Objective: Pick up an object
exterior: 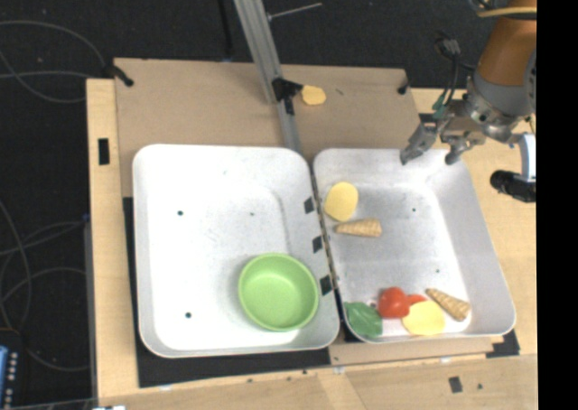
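Observation:
My gripper (432,152) hangs over the far right corner of the right bin (470,209), its two fingers spread apart and open with nothing between them. In that bin lie a yellow round piece (341,200) and a tan cone (359,228) near the left wall. At the near edge sit a green piece (363,318), a red piece (393,302), a yellow piece (424,319) and a second tan cone (449,302). All of them lie well away from the gripper.
A green bowl (278,292) rests in the left bin (181,218) near its front right. A grey metal post (257,33) rises behind the bins. A small yellow object (313,95) lies on the board beyond them.

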Action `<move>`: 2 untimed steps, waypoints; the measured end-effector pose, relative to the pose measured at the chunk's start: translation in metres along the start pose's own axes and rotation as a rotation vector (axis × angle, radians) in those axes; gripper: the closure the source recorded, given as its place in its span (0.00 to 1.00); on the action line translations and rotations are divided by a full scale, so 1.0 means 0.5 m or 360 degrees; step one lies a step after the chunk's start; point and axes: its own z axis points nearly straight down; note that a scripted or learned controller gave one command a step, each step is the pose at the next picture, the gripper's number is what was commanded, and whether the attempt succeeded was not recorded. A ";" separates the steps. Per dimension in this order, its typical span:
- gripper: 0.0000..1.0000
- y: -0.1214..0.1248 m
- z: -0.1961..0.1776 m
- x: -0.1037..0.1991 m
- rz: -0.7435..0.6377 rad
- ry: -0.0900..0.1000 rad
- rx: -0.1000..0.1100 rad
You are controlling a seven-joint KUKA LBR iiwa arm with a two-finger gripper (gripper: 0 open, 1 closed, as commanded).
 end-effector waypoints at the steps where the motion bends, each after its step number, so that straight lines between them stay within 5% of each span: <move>1: 0.00 -0.002 0.084 -0.001 -0.0001 -0.0001 -0.0002; 2: 0.00 -0.002 0.193 -0.025 0.0002 -0.0001 -0.0002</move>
